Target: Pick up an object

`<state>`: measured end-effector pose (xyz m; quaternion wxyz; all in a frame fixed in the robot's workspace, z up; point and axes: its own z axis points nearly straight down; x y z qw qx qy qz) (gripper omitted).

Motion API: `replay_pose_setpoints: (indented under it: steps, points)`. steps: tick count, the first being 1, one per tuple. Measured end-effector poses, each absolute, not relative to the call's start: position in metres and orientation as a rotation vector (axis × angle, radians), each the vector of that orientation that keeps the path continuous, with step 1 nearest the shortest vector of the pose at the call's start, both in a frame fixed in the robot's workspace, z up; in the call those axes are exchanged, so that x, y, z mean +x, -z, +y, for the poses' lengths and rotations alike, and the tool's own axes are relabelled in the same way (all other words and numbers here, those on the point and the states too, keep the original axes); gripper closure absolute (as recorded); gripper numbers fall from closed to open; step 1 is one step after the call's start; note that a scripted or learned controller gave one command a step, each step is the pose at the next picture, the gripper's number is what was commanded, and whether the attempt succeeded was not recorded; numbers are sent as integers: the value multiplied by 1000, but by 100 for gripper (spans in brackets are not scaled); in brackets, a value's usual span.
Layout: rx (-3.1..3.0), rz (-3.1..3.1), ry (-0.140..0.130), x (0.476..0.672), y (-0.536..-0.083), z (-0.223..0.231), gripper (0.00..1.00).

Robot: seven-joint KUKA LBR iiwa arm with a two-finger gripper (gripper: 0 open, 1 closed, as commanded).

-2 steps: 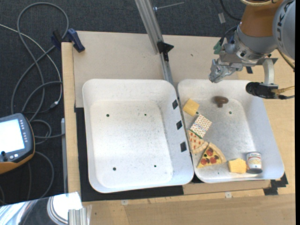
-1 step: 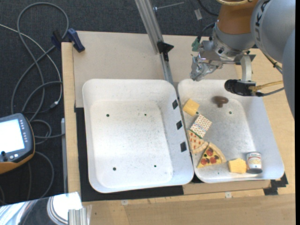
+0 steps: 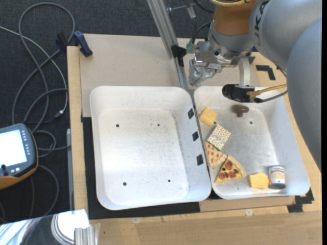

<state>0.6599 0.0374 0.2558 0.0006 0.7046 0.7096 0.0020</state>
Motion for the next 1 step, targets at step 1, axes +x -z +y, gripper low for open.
replay_pose_setpoints:
  steps: [1]
  points:
    - [2213, 2230, -7, 654, -261, 92, 100]
